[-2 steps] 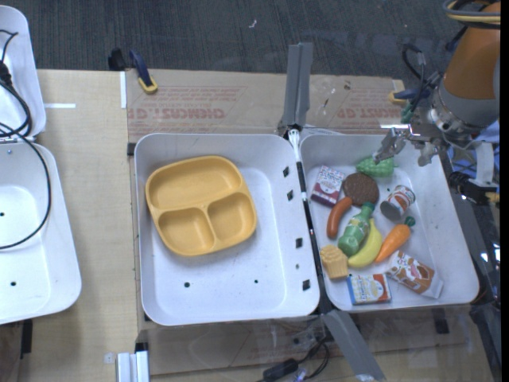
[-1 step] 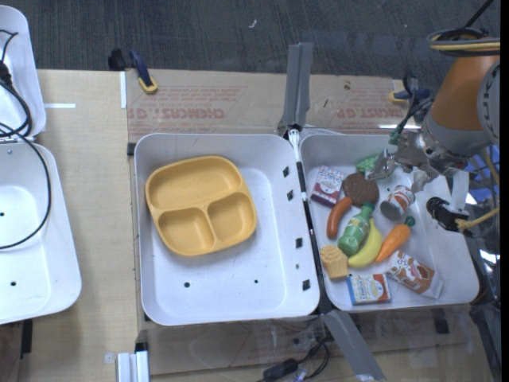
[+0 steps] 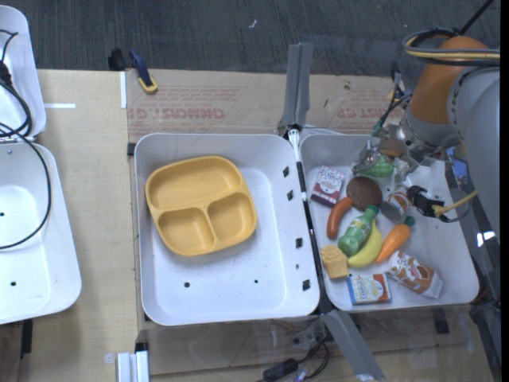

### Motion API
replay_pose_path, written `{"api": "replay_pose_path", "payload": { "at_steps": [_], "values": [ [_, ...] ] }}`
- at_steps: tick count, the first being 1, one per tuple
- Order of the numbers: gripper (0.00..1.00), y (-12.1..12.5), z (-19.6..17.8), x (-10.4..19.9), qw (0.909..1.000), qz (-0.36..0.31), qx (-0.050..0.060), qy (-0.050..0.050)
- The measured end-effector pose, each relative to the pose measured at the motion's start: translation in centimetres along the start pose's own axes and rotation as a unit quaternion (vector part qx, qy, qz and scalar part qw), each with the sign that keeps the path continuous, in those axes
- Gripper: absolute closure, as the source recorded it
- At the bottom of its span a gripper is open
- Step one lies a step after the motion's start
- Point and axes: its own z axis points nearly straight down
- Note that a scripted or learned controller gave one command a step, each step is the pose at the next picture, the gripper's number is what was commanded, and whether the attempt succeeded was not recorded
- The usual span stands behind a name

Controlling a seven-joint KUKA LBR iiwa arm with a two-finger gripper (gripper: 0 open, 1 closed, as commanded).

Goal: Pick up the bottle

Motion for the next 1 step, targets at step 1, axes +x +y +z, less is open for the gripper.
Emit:
{"api": "replay_pose_path", "payload": {
  "at_steps": [1],
  "values": [
    [1.00,-0.10,-0.92,-0.08,1.0000,-0.001,0.003,-0.001]
  ]
}}
